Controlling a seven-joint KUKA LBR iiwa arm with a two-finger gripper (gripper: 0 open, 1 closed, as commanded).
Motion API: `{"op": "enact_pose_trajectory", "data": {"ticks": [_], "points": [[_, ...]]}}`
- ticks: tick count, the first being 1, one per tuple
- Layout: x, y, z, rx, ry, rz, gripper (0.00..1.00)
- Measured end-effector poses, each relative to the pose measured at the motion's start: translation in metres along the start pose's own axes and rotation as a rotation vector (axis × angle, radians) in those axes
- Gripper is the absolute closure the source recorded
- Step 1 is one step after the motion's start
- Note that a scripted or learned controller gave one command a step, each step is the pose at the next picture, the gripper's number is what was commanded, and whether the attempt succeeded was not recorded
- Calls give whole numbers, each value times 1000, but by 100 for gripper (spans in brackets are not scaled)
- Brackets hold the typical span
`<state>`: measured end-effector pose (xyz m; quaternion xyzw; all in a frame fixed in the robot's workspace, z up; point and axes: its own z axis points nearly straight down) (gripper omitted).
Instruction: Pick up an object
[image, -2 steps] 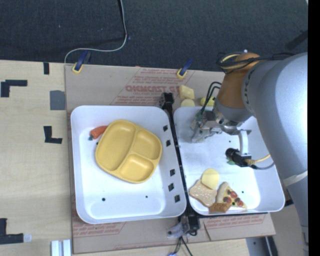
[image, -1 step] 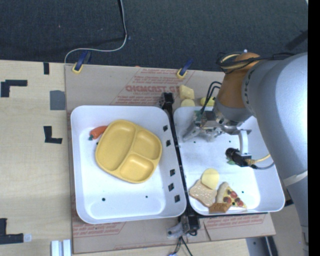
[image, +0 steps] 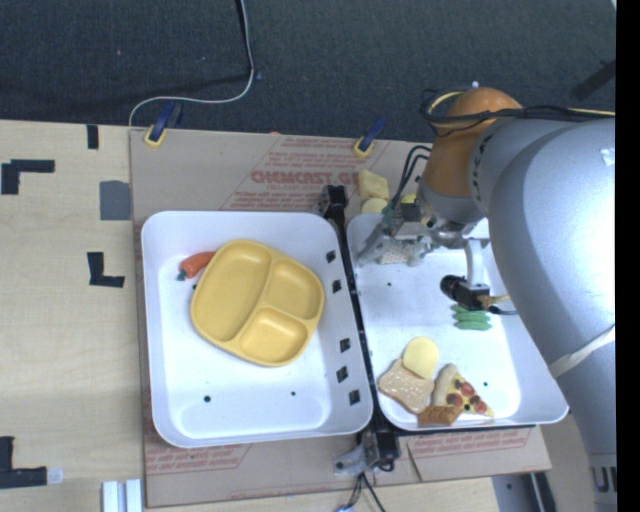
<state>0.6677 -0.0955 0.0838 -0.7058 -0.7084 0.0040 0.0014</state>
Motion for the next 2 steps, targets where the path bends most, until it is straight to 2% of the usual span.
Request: {"op": "enact_pose_trajectory", "data": {"ticks": [1,2], "points": [[0,0,-10,-5,-1,2,100],[31,-29,-119,-14,5,0,100]]}}
